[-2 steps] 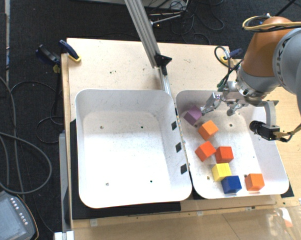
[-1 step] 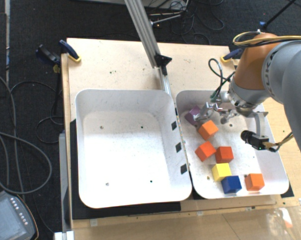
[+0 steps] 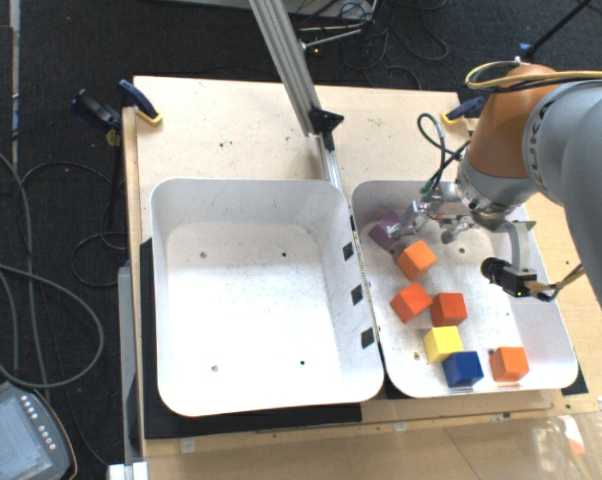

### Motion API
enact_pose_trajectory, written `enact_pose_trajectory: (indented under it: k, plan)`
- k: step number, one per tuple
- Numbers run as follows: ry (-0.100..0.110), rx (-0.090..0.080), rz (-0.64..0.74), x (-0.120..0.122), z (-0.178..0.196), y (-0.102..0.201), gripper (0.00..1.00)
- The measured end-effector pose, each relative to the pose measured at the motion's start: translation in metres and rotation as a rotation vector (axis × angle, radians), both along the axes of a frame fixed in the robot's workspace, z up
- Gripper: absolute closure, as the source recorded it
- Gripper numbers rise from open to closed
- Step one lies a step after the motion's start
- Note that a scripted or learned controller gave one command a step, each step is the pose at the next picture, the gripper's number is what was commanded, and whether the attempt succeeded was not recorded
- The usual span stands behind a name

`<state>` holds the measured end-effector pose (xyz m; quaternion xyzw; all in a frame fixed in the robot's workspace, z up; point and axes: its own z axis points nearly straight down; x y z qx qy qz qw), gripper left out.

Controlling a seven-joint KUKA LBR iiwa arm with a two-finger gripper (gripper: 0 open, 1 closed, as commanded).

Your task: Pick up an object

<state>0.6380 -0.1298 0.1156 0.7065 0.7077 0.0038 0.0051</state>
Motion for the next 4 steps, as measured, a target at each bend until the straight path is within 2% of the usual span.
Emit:
enact_pose_trajectory:
  k: [1,2,3,4]
  plan:
    - [-0.003,0.002,-0.001,0.001,0.009,0.001,1.0]
    - [0.007,0.001,0.001,-0.002,0.056,0.008,1.0]
    - [0.005,0.0,0.001,0.0,0.109,0.008,1.0]
    - [0.014,0.003,0.004,-0.018,0.113,0.047,1.0]
